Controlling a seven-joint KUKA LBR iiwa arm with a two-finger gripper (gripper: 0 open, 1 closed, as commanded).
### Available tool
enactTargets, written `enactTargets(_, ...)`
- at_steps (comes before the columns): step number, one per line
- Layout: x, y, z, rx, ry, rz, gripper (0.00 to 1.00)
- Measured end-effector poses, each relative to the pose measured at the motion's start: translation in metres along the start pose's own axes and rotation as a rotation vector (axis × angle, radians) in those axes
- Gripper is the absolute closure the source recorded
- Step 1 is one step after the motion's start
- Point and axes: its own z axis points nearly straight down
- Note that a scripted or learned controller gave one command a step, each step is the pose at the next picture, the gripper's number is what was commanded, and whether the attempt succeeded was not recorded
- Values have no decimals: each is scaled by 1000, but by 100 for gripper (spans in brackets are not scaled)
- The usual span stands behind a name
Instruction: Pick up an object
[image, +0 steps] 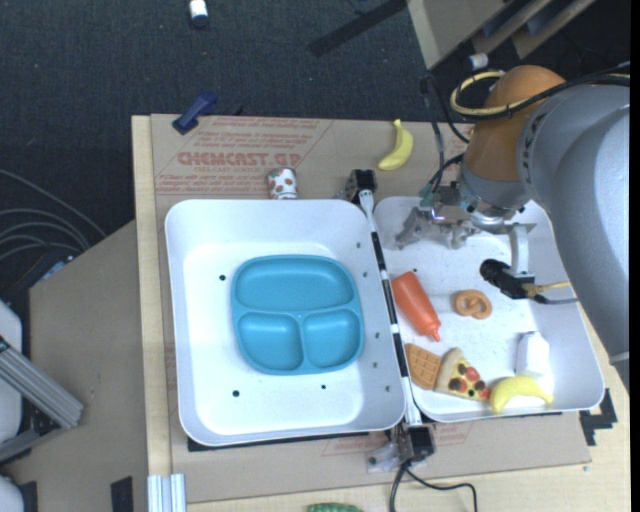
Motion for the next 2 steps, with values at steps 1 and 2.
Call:
enactTargets(1,0,1,-11,-2,-2,-1,100)
enactTargets(2,0,1,-21,-4,-3,-2,100)
